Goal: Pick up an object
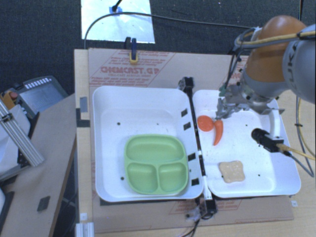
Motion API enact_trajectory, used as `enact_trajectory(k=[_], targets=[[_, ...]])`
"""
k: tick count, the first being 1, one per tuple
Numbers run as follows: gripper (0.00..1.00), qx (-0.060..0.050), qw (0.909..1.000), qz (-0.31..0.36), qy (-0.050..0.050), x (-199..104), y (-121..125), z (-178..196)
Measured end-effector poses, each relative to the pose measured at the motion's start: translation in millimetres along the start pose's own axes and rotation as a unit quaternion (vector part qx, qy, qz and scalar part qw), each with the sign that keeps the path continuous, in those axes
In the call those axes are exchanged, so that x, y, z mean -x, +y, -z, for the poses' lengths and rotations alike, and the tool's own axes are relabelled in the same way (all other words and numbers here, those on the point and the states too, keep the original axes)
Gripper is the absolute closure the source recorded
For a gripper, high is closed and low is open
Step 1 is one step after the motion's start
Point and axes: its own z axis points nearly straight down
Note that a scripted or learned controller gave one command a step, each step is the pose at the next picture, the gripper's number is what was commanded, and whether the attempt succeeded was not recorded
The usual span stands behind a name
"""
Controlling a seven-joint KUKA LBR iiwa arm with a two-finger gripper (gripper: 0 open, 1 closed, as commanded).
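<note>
on the desk (148, 63), the left bin (106, 147) holds a green plate (155, 164). in the right bin (286, 174), the carrot (216, 131) lies unlifted just below the gripper (220, 112); whether it is open, i cannot tell. the pickup looks undone.

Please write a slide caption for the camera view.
The hand hangs above an orange carrot in the right bin; a green tray is in the left.

We see a divided tray (157, 163) low in the left bin (106, 132). In the right bin (289, 181), a carrot (217, 132) lies centre-left, a toast slice (231, 171) below it.
</note>
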Motion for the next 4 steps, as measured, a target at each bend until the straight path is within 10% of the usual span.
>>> enact_trajectory(k=[3,4], targets=[[1.0,0.001,1.0,0.0,0.001,-142.9,40.8,-8.1],[0.0,0.0,1.0,-0.002,0.0,-139.7,40.3,-8.8]])
